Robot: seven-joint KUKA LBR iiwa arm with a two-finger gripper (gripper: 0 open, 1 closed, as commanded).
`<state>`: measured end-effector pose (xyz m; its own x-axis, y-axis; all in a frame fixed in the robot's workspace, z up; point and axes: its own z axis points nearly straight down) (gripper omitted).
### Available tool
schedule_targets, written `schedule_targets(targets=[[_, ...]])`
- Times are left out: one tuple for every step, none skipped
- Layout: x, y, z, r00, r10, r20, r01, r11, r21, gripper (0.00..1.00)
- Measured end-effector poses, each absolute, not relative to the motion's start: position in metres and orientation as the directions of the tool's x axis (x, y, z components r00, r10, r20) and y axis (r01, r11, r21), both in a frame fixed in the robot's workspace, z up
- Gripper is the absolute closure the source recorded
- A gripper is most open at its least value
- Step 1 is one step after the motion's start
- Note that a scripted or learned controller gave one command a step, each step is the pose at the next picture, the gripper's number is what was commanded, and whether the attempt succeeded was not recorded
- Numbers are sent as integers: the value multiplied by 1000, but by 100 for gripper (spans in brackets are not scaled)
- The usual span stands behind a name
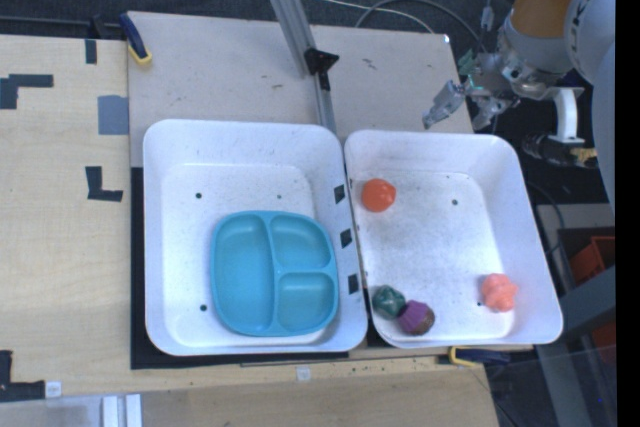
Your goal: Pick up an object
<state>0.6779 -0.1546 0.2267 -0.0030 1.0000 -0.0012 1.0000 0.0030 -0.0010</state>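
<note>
The gripper (462, 107) hangs over the far edge of the right bin (520, 177), near that bin's far corner on the arm's side, with the grey arm (560, 10) and its orange band above it. Its fingers (441, 106) look spread a little apart with nothing between them, though they are small and dim against the bench (220, 75), so how wide they stand is hard to judge.

Inside the right bin lie four things. An orange ball (377, 195) sits nearest the fingers, toward the bin's far left part, well apart from them. A pink lump (498, 292) lies near the near right corner. A dark green piece (388, 300) and a purple piece (417, 317) lie touching by the near left corner.

The left bin (170, 215) bears a blue divided tray (274, 272).
</note>
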Motion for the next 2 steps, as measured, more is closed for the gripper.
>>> schedule_targets(targets=[[678, -155, 227, -3, 1000, -2, 1000, 3, -2, 0], [673, -145, 174, -2, 1000, 0, 1000, 2, -6, 0]])
